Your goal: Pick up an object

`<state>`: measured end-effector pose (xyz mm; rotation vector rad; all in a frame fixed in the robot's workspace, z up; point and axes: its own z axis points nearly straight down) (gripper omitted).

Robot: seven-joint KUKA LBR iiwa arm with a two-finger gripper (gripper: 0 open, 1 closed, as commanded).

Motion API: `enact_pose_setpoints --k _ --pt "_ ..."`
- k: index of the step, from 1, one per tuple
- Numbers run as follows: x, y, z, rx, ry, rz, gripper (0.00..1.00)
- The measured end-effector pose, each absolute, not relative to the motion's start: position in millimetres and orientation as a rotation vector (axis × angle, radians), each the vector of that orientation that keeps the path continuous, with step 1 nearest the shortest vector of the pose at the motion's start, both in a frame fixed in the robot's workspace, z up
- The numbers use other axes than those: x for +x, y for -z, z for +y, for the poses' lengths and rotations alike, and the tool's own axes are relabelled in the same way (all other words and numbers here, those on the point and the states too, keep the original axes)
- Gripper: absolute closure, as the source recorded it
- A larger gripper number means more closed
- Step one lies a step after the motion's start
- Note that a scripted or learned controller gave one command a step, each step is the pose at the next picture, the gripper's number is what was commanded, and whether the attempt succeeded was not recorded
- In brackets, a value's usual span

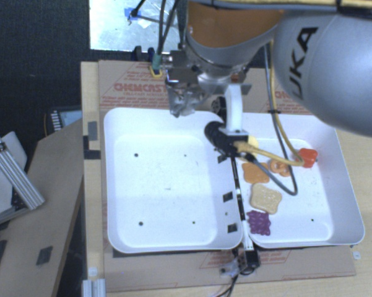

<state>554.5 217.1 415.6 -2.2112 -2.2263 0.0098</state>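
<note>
On the cardboard bench (133,88), white bins (167,190), toy food (265,198).

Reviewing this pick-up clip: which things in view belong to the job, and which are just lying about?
Job: claw; right white bin holding beige toast-shaped piece, purple grape cluster, flat orange piece, red-orange piece.
Lying about: left white bin; brown printed cardboard sheet; grey aluminium rail.

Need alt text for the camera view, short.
A grey KUKA arm reaches in from the right, its gripper hanging over the far rim of the left white bin. The right bin holds small toy foods: a tan toast slice, purple grapes, a red piece.
</note>
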Motion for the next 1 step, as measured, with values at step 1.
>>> enact_pose_setpoints --k 1 --pt "531.5 -537.4 219.7 -2.217 0.022 -2.232 1.0"
